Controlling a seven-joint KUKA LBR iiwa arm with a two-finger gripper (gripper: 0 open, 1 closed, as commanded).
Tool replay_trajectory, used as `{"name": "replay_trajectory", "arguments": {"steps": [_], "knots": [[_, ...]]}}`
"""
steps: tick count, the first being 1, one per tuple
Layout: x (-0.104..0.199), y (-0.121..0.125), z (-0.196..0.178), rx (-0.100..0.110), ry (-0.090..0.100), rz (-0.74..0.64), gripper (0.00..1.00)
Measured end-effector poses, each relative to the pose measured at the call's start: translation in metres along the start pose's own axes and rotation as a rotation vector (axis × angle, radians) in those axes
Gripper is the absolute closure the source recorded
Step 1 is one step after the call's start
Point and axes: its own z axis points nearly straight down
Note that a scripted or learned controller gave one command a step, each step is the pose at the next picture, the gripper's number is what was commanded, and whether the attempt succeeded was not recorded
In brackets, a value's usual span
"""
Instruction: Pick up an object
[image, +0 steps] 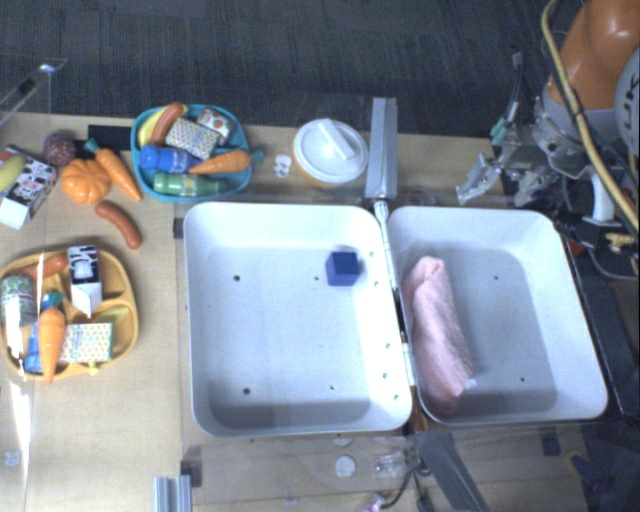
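- Two shallow white bins sit side by side: the left bin (215, 400) and the right bin (545, 390), their inner walls touching along the middle.
- The left bin holds one thing, a small blue cube (343, 267), lying in the far right part of the floor, near the wall shared with the other bin.
- The right bin also holds one thing, a rolled pink cloth (438, 333), stretched lengthwise along its left wall from the middle toward the near edge.
- One arm shows at the top right, its orange band (598, 50) above a tangle of cables.
- The gripper (487, 180) hangs just outside the far rim of the right bin, above the bench; whether it is spread or pressed together cannot be told.
- Both bin items lie apart from the gripper: the cloth is nearer the camera and slightly left of it, the cube further left across the divider.
- Beyond the bins stands one round white lidded container (331, 151).
- Left of the bins are two dishes of toy food: a blue bowl (192, 152) and a yellow plate (68, 312), with loose toy vegetables between them.
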Motion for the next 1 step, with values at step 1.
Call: {"name": "replay_trajectory", "arguments": {"steps": [1], "knots": [[0.0142, -0.0132, 0.1125, 0.002, 0.000, -0.004, 0.00]]}}
